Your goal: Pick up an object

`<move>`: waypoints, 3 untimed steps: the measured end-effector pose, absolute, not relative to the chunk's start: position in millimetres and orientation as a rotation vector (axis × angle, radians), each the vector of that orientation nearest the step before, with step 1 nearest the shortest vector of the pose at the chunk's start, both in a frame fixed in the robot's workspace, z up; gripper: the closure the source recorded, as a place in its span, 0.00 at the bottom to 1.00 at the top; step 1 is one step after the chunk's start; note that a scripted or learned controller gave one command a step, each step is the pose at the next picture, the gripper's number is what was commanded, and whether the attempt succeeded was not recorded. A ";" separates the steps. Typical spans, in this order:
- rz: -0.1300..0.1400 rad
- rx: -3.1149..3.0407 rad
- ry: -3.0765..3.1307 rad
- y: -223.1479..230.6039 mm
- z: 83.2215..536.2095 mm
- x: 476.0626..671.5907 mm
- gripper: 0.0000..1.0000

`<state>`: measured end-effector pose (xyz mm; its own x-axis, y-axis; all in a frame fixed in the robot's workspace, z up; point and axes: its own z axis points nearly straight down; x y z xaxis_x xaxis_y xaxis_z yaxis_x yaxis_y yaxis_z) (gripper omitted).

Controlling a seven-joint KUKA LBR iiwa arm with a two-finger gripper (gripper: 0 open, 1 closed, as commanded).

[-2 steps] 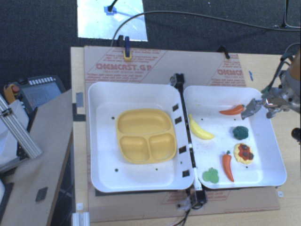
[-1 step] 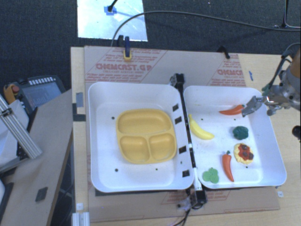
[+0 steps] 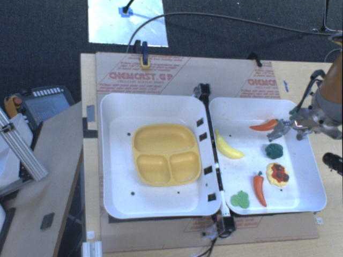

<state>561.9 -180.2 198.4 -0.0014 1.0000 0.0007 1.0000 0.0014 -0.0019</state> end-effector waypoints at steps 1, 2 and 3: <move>0.003 -2.215 -2.222 -173.0 139.6 566.9 0.00; 0.002 -2.218 -2.220 -172.2 87.3 566.6 0.00; -0.002 -2.223 -2.225 -173.2 101.2 568.5 1.00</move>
